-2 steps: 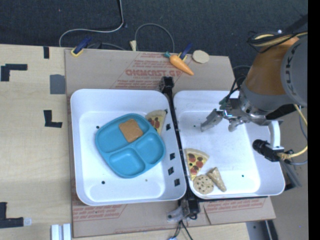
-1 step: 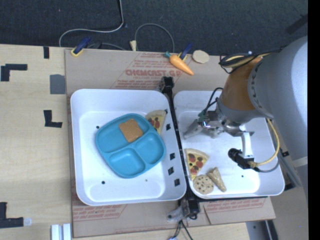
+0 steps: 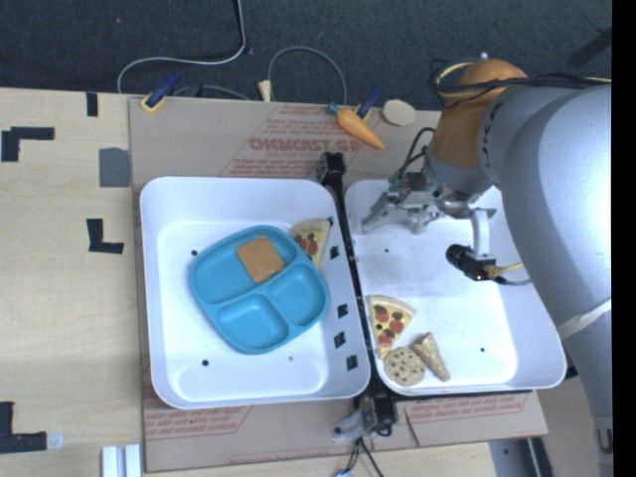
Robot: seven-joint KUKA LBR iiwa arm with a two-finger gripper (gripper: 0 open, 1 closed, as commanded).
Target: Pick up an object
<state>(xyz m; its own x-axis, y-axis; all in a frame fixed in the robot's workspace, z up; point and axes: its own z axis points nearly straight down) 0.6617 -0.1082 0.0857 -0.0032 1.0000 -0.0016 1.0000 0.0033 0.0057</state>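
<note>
My gripper (image 3: 409, 210) hangs over the right bin (image 3: 527, 366), fingers unreadable, so I should descend squarely onto the pizza slice (image 3: 389, 317) just above the cookie (image 3: 403, 365).

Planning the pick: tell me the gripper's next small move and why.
Probably shift toward the near end of the right bin and lower over the pizza slice. The gripper sits at the far end with nothing between its fingers, while the pizza slice, cookie and wedge lie nearer.

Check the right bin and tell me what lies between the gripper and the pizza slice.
Nothing visible. The gripper is over the far part of the right bin; bare white floor separates it from the pizza slice, with the cookie beyond.
</note>
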